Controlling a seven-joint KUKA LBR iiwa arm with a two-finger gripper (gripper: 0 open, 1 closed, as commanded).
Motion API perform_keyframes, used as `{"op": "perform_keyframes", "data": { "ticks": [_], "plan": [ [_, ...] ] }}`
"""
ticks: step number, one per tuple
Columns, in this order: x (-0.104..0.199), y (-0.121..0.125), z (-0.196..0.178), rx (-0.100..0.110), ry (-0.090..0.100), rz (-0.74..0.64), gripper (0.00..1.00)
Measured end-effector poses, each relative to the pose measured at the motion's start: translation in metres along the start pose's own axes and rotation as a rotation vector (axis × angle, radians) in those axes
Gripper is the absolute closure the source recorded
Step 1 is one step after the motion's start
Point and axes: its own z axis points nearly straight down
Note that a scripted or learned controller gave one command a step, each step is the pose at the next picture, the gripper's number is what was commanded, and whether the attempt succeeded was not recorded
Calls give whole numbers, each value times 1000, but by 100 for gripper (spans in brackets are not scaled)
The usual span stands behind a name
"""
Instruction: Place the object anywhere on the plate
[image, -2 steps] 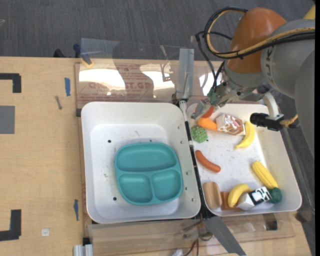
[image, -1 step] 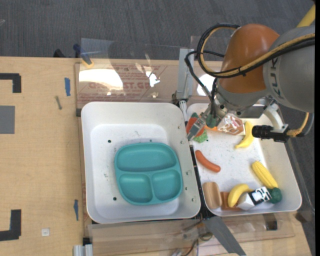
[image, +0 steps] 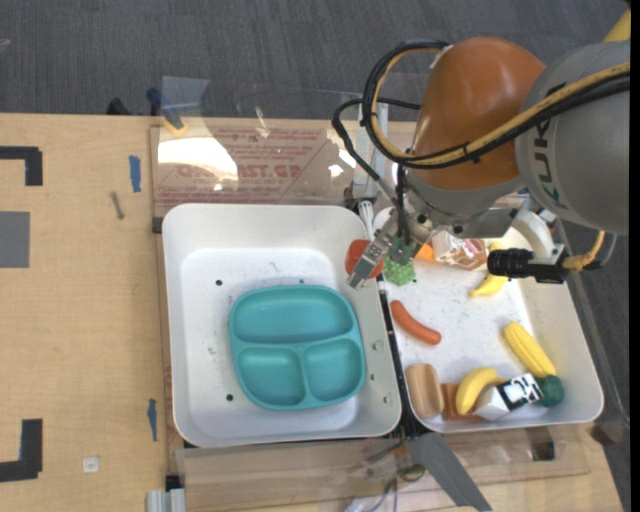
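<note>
A: Could you read any words?

B: Only faint red letters on a clear sheet (image: 250, 170) lying on the desk (image: 70, 330), far up and left of the hand (image: 385, 260). They were too blurry to read.

A: What was the hand doing?

B: It hung over the edge where the two bins met. A small green thing (image: 401, 270) sat right at its tips, with something red (image: 357, 255) just left of it. I could not tell if the fingers pinched either one.

A: And the plate?

B: The teal plate (image: 297, 345) had three parts. It sat in the left bin (image: 200, 260), below and left of the hand.
</note>
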Motion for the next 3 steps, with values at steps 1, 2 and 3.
{"op": "perform_keyframes", "data": {
  "ticks": [1,2,3],
  "plan": [
    [75,-4,-40,3,3,-172,100],
    [108,-11,-36,4,5,-466,100],
    [59,-73,-47,4,2,-550,100]
  ]
}}
